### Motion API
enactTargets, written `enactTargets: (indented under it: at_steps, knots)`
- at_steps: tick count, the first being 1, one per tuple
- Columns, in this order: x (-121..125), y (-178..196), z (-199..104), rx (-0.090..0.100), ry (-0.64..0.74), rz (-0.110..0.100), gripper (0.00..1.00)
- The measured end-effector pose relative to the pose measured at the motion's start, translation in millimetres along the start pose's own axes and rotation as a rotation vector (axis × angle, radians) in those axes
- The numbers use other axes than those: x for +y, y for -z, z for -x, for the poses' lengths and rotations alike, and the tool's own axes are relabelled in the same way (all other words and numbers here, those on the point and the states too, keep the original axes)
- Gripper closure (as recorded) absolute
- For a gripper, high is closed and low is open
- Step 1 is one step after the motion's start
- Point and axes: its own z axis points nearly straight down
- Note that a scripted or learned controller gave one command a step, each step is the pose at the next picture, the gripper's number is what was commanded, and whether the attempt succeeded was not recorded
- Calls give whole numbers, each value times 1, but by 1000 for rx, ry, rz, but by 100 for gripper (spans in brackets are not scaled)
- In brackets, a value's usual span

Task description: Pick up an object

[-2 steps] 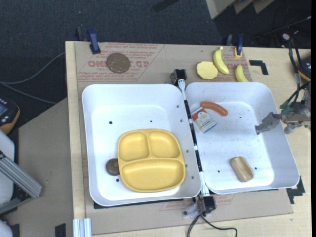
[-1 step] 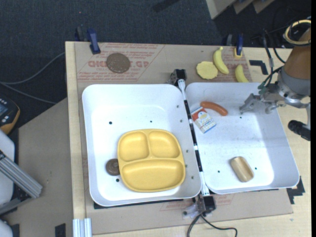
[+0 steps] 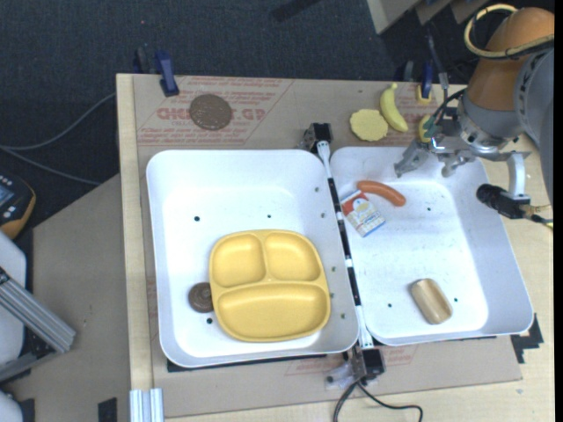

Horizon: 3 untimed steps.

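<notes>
While the worktop (image 3: pixel 141 236) carries two white bins side by side, the left bin (image 3: pixel 176 200) holds the biggest thing in view, a yellow divided plate (image 3: pixel 266 284) lying flat toward that bin's near edge. A small brown disc (image 3: pixel 200 298) sits against the plate's left side, partly tucked under its rim.

The right bin (image 3: pixel 484 262) holds three smaller things. A tan cylinder (image 3: pixel 431 301) lies on its side near the bin's near edge, well apart from the rest. A small white and red carton (image 3: pixel 363 214) rests close to the bin's left wall, and an orange sausage (image 3: pixel 382 192) lies just beside it, toward the far edge.

The arm (image 3: pixel 510 69) reaches in over the far right corner of the right bin. Its claw (image 3: pixel 430 158) hangs above the bin's far edge with the fingers spread apart and nothing between them; it stands near the sausage but is not touching it.

Beyond the bins, on the far part of the worktop, lie a banana (image 3: pixel 393 108), a yellow slice (image 3: pixel 369 125) and a brown cookie (image 3: pixel 210 111).
</notes>
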Motion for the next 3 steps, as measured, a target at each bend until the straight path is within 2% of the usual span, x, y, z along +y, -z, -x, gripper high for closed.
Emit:
enactTargets:
  at_steps: [1, 2, 3]
  knots:
    - [0, -42, -51, 0, -3, 0, 0]
    - [3, -26, -49, 0, -5, 13, 100]
    - [2, -27, -49, 0, -5, 11, 0]
